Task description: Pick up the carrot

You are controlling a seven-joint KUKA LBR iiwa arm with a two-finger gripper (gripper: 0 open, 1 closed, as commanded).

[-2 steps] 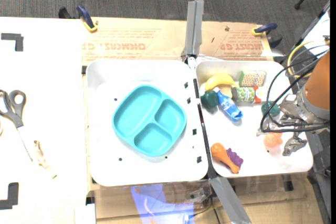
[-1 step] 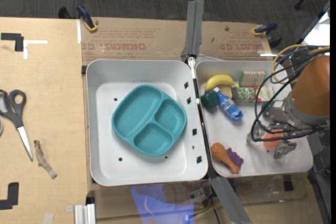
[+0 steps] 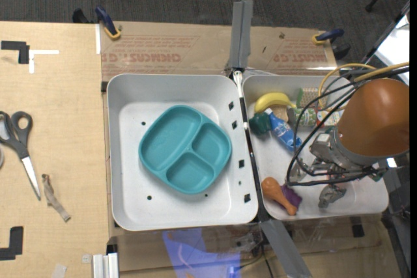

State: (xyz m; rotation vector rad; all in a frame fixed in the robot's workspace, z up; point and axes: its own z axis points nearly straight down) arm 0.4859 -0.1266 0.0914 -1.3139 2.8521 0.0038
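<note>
The carrot, a stubby orange piece, lies near the front left corner of the right bin, with its thin end against a small purple item. My gripper hangs low over the bin floor just right of the carrot, under the grey wrist and the orange band. Cables and the wrist cover much of it. Nothing shows between the gripper and the carrot, and the two look apart.
A yellow banana, a green piece and a blue bottle lie at the back left of the right bin. The left bin holds a teal divided plate. Scissors lie on the bench at far left.
</note>
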